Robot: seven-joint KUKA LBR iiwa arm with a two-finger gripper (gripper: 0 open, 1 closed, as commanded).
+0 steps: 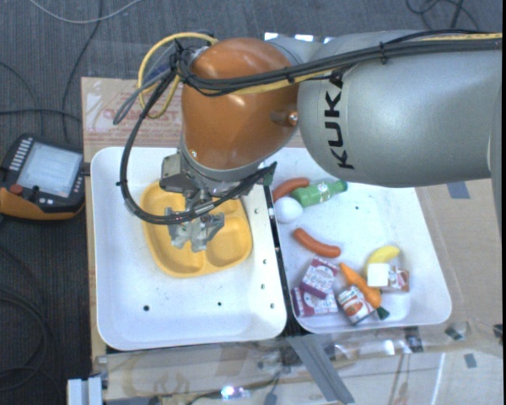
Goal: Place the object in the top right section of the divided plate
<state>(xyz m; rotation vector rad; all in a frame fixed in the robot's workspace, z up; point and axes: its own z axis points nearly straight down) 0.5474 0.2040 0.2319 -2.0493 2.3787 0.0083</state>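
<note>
The arm's orange wrist band [236, 104] and grey body cover the upper part of the yellow divided plate [173, 256], hiding its top sections. The gripper [196, 230] sits over the plate's middle, its fingers too blurred and dark to read. Right of the plate, the arm cuts off one end of a sausage [288, 187] and a green bottle [319, 192]. The small packets [320, 287] carry unreadable labels.

My orange band [236, 99] is glossy, the grey casing beside it satin-smooth. Beneath it the yellow divided plate [173, 256] looks like smooth plastic, and the white bin [126, 310] under the plate like matt plastic.
</note>
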